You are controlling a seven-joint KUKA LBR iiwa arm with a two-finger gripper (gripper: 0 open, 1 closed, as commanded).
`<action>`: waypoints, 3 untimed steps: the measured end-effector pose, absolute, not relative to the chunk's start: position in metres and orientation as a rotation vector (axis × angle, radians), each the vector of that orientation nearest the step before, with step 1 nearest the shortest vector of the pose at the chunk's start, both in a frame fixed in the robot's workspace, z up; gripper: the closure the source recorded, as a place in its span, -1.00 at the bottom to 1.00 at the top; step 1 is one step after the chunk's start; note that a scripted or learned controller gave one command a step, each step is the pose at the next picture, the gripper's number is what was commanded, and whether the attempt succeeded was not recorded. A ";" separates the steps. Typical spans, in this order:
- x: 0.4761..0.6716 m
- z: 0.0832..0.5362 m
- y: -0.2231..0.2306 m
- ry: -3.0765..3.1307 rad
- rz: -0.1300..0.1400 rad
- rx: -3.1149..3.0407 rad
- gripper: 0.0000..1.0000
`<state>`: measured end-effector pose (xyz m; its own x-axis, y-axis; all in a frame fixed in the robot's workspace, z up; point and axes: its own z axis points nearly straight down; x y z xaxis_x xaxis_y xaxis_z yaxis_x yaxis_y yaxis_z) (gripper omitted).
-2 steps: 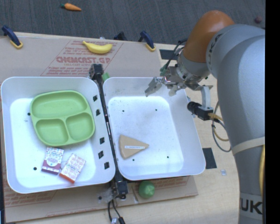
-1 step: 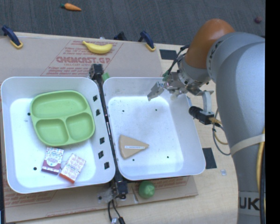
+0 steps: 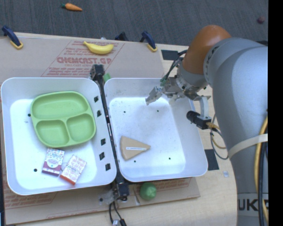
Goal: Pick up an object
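The jaws (image 3: 153,97) hang at the right bin's (image 3: 188,140) far edge; whether they stand open cannot be told. The tan wedge (image 3: 134,148) lies flat near the bin's front; a square descent over it should serve best. Beyond the bench's cardboard (image 3: 61,55) runs dark carpet (image 3: 132,8).

From my seat, the grey arm with its orange band (image 3: 226,79) runs out of frame at the right and bottom, covering the far right corner of the right white bin (image 3: 155,168). The small metal gripper (image 3: 155,94) is too small to judge. Print on the two small snack packets (image 3: 63,165) is unreadable.
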<state>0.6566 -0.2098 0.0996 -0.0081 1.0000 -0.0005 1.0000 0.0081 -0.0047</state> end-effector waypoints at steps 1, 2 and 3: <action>0.657 0.111 -0.209 -2.231 0.004 -2.207 1.00; 0.657 0.111 -0.209 -2.231 0.004 -2.207 -1.00; 0.624 0.101 -0.211 -2.227 0.006 -2.214 -1.00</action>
